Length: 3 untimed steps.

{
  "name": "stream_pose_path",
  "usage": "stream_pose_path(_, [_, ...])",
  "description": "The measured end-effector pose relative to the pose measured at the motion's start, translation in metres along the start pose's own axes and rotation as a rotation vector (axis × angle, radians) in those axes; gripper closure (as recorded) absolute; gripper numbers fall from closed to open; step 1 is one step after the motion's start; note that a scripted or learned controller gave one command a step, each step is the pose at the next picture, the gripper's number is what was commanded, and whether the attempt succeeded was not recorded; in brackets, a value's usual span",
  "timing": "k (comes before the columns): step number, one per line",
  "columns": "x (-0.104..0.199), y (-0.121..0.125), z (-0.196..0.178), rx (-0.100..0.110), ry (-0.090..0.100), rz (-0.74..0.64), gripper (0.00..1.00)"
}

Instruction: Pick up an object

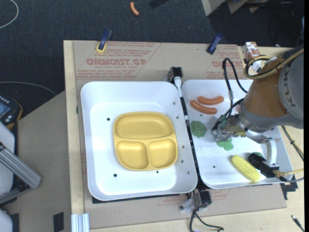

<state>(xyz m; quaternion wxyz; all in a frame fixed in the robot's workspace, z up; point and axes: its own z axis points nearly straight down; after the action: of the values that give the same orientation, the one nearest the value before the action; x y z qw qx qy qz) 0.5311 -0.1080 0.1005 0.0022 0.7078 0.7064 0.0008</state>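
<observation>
Smooth, glossy white plastic forms both bins: left bin (94,144), right bin (212,170). The yellow divided tray (145,140) looks like satin-smooth plastic. Matt brown cardboard (145,57) with red print underlies them. The arm's orange band (263,98) is matt, and the floor carpet (58,13) is dark and rough.
</observation>
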Motion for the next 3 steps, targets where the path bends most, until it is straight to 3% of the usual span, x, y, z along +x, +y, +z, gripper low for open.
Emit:
stream_pose_path(2, [0.015,-0.004,-0.112,-0.003,0.001,-0.005,1.00])
stream_pose_path(3, [0.015,-0.003,-0.125,0.000,0.001,-0.003,1.00])
